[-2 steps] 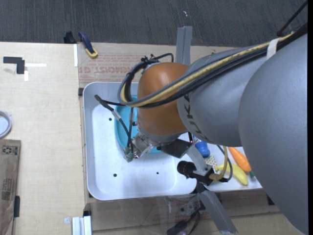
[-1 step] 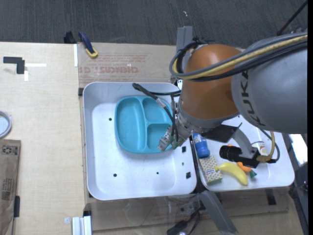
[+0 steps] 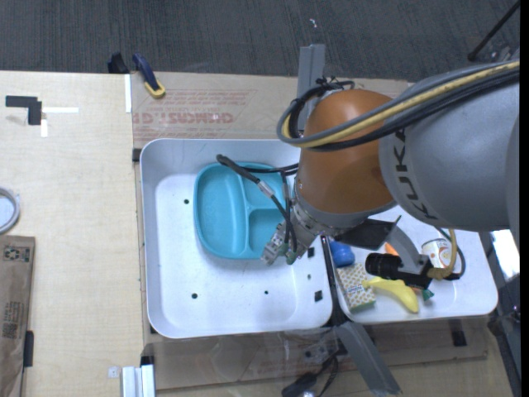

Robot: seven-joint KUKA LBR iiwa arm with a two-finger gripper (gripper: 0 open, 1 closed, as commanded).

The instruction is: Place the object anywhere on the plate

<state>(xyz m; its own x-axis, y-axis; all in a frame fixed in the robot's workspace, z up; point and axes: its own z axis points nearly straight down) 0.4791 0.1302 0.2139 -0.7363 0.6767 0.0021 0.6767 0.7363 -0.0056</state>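
The arm (image 3: 446, 164) and its orange band (image 3: 347, 155) cover the seam between the two bins and hide much of the right bin (image 3: 471, 304). The gripper (image 3: 282, 248) hangs over the lower right rim of the blue divided plate (image 3: 227, 213), which lies in the left bin (image 3: 165, 304). Cables and glare blur it, so it cannot be told whether it is wide, narrow or holding anything.

Which item is the task's object is unclear. The loose things lie in the right bin, apart from the plate: a yellow banana (image 3: 398, 294), a patterned packet (image 3: 355, 289) just beside it, and a blue piece (image 3: 342, 255) half under the wrist.

Part of "KUKA" reads on the arm's grey shell. The cardboard sheet (image 3: 198, 110) behind the left bin bears red print that is inverted and illegible. A pale ring (image 3: 7, 211) is cut off at the left edge.
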